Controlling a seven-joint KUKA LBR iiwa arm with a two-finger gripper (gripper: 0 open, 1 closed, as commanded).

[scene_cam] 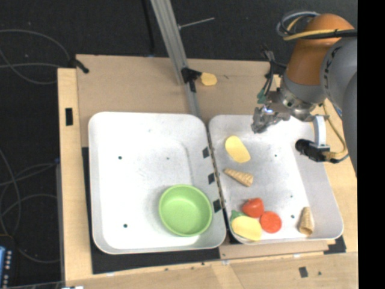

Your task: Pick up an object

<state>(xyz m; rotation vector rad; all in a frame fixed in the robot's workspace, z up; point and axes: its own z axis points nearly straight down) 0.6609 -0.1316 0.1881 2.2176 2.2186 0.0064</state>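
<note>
In the right bin (283, 161) lie a yellow piece (237, 149) at upper left, 2 cones (239, 176) (306, 220) and, lower down, 2 red pieces (254, 207) (271, 222) beside another yellow one (248, 228). The gripper (262, 123) hovers over the bin's top edge; whether it is open cannot be told. A green bowl (185, 209) sits in the left bin (132, 155).

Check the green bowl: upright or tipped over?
Upright. The green bowl sits in the left bin, its round opening facing up, nothing inside.

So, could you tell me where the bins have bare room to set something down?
The left bin is bare above and left of the green bowl. The right bin has room mid-right, but its lower edge is crowded with tomatoes.
</note>
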